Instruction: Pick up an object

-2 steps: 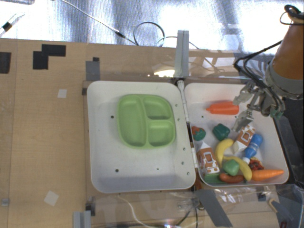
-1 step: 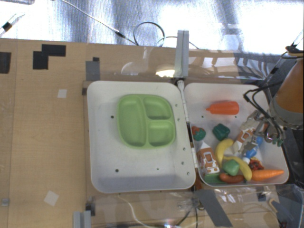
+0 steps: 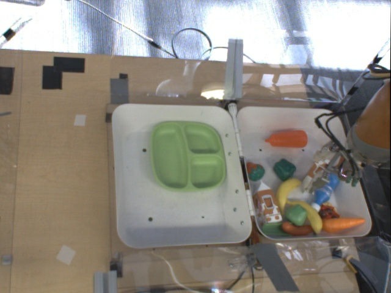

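My pincer hangs low in the right bin, near its right wall, above the blue-capped bottle. Whether it is open or shut, I cannot tell from this slant. Nothing I can see sits gripped in it.

The things to pick from all lie in this bin. An orange bottle lies alone near the top. A dark green block sits in the middle. A banana curves just beside the bottle under me, with a green piece resting against it. A carrot lies along the bottom wall, and a small carton stands by the left wall. The left bin carries a green tray.

To do this well, I think I should settle on one target, probably the blue-capped bottle since it is nearest. I would centre over it, straddle its narrow side and come straight down. The banana crowds it closely, so a sloppy descent could nudge both or catch two things at once.

My arm comes in from the right, wrist bent steeply down, cables looping beside it.
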Controlling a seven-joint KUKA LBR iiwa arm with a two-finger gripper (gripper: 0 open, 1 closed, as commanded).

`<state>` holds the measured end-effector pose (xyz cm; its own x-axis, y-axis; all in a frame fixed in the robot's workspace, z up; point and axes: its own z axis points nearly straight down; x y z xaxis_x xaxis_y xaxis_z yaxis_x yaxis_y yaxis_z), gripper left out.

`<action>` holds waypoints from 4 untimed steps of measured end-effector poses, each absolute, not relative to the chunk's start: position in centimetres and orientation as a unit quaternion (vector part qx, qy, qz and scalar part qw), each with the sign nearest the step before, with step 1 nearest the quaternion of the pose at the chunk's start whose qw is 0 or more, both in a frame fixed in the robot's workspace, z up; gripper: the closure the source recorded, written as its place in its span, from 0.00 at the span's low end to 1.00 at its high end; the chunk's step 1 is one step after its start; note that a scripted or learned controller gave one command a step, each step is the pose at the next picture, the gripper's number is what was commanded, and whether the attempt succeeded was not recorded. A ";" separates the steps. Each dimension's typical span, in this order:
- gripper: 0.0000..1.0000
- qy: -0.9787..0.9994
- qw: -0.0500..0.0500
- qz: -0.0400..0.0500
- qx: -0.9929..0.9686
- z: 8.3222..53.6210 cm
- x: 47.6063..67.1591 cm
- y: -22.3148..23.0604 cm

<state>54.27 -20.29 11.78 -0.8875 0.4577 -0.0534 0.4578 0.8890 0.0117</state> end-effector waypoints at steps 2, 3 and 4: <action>1.00 0.957 0.037 0.003 0.287 12.8 56.0 -20.3; 1.00 0.917 0.004 0.001 0.399 8.7 66.2 -20.3; 1.00 0.838 0.002 0.002 0.546 9.1 63.5 -13.1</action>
